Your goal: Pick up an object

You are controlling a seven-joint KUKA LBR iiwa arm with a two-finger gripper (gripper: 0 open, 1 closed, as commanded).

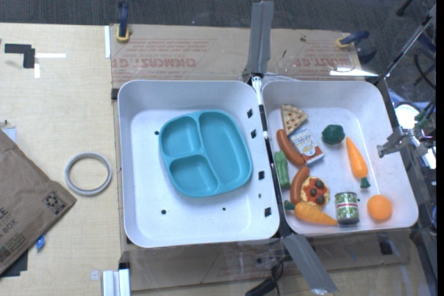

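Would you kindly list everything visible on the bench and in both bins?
Divided plate: 1, teal, left bin.
Waffle slice: 1, tan, right bin, top.
Sausages: 2, red-brown, right bin's left side.
Carton: 1, white, beside the upper sausage.
Cucumber: 1, green, left wall.
Broccoli: 1, dark green.
Carrots: 2, orange.
Pizza piece: 1, yellow-red.
Can: 1, green label, front.
Orange: 1, front right corner.
Tape ring: 1, grey, bench left.
Cardboard box: 1, brown, far left.
Clamps: 2, blue-yellow, back edge.
Gripper: 1, grey metal, right bin's right rim.
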